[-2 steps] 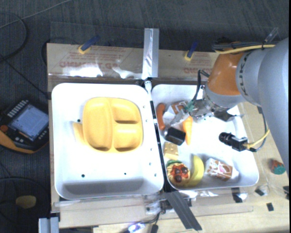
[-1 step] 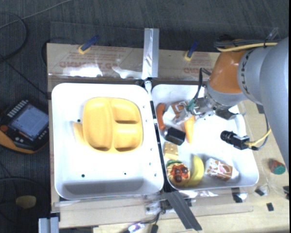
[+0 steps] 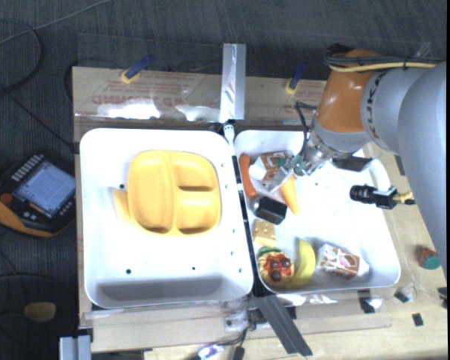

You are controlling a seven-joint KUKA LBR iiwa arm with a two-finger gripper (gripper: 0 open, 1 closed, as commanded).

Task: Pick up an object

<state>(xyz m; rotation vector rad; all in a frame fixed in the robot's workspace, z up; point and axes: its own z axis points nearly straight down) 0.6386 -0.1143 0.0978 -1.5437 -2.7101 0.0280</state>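
Since the hand (image 3: 306, 162) sits low in the right bin (image 3: 375, 235) just beside the orange carrot (image 3: 289, 192), that's prob. the target; can't tell if it's open or closed. Carrot looks like light, stiff, smooth plastic w/ a taper, so I'd grip across the thick mid-body, not the slippery tip.

grey arm, hand (image 3: 306, 162) reaching left, low
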